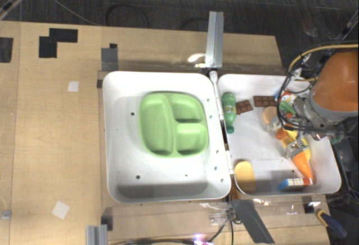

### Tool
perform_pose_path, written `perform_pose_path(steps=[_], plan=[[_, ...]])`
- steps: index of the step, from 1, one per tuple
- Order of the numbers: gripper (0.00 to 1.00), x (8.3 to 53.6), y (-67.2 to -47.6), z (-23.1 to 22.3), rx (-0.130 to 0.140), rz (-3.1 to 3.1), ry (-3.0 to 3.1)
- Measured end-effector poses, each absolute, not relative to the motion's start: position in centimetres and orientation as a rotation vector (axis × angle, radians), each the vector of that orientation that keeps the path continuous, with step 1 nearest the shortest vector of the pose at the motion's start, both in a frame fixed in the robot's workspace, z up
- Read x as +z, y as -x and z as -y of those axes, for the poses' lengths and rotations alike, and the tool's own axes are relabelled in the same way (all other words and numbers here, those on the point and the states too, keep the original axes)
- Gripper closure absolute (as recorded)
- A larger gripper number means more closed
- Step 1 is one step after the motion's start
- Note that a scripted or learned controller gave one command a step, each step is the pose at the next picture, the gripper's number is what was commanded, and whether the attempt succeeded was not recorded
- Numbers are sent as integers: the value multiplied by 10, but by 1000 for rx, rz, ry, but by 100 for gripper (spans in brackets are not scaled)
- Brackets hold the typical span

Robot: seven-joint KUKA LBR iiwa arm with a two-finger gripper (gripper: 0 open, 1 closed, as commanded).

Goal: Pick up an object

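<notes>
The arm point(335, 89) reaches down into the right bin point(336, 174).
Its pincer is hidden, so I cannot tell its state. Nearby lie a green bottle point(228, 108) and an orange carrot point(303, 163); no writing is readable.

The arm point(336, 89) is running off the right edge, its wrist covering the claw. It is also hiding part of the small items beneath, too jumbled to identify.

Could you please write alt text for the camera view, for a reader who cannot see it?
A grey arm with an orange band reaches over the right white bin, which holds a green bottle, chocolate pieces and a carrot. The left bin holds a green divided tray.
</notes>
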State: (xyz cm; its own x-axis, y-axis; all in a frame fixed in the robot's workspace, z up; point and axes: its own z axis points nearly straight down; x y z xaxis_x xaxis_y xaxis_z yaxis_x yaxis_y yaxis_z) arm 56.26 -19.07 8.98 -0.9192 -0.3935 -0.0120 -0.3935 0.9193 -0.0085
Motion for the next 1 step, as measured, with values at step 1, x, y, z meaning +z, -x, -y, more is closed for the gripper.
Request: perform_pose_path(steps=[1], plan=[[0,90,-514,190,-9,-3093,443]])
